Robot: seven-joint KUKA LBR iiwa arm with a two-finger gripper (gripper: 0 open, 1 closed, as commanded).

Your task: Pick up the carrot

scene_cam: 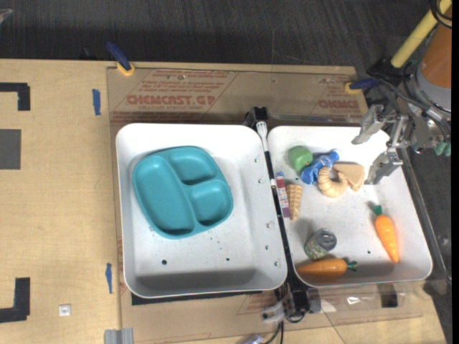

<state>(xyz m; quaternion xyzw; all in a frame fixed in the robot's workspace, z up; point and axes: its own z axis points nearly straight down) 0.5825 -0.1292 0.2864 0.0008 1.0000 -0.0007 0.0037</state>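
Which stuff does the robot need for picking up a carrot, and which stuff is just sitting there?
For the job: two carrots, hand, open above the right bin.

Just lying about: teal tray, green ball, croissant, can, ice cream cone.

Even, fairly bright overhead light, soft shadows, slightly soft focus, dark upper background.

1. One camera hangs fixed above the tabletop (57,192), looking down at a slant.
2. It stands far enough back to take in both white bins (136,264) side by side.
3. The arm (434,63) enters from the right of the picture.
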